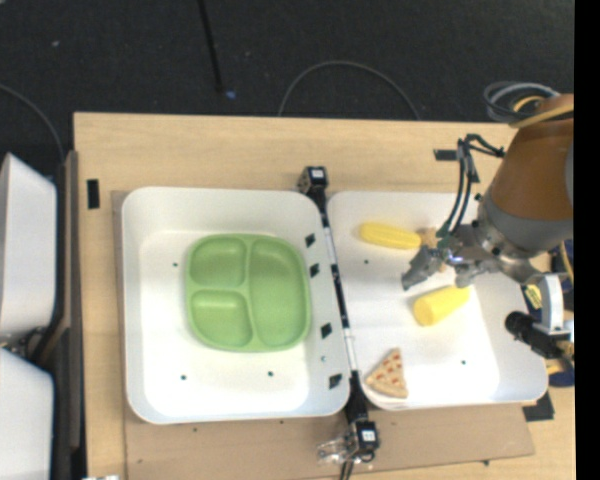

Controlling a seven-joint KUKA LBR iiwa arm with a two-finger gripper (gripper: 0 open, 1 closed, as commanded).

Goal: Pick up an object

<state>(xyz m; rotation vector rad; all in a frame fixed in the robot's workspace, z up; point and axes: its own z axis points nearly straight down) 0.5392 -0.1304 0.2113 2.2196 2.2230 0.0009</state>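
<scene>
In the right bin [480, 368] lie three objects. A yellow corn cob [389, 235] rests near the back left. A short yellow cylinder [440, 305] is in the middle. A pizza slice [388, 375] sits at the front left corner. My gripper [424, 266] hangs over the bin between the corn cob and the yellow cylinder, just above and left of the cylinder. The grey arm with its orange band [535, 173] reaches in from the right. I see nothing held in the gripper.
The left bin [150, 368] holds a green divided plate [248, 291] in its middle. A black-clipped divider [330, 288] separates the two bins. Cables and fittings [540, 333] sit by the right bin's right rim. The bench top [200, 148] surrounds both bins.
</scene>
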